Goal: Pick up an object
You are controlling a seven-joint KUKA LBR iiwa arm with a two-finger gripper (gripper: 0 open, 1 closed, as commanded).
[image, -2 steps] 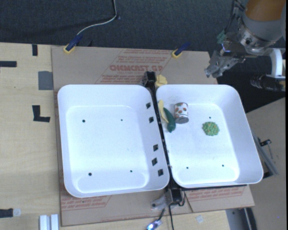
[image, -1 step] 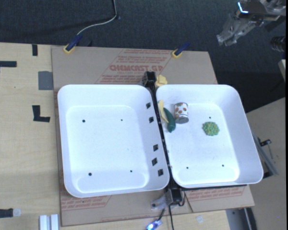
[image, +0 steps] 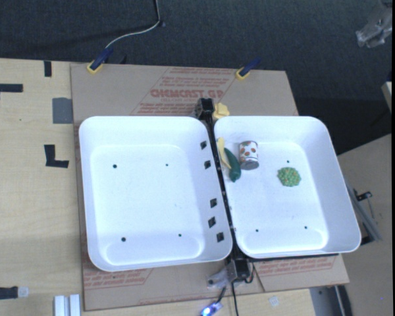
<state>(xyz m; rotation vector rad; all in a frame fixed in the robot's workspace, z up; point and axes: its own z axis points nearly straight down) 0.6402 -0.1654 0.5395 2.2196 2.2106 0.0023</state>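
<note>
Three small objects lie in the right bin [image: 329, 176]. A green and yellow elongated piece [image: 229, 162] rests against the bin's left wall. Just right of it a small white can with red spots [image: 249, 155] lies on its side. A round green knobbly item [image: 289, 176] sits apart, near the bin's middle. A blurred grey shape that looks like my gripper [image: 375, 30] hangs at the top right, off the bench over the dark floor and far from all the objects, with nothing seen in it.
The left bin [image: 92, 176] stands beside the right one on a cardboard sheet [image: 184, 91]. A black clip strip [image: 214, 196] joins the bins' inner walls. Yellow and blue clamps [image: 100, 60] hold the cardboard's far edge.
</note>
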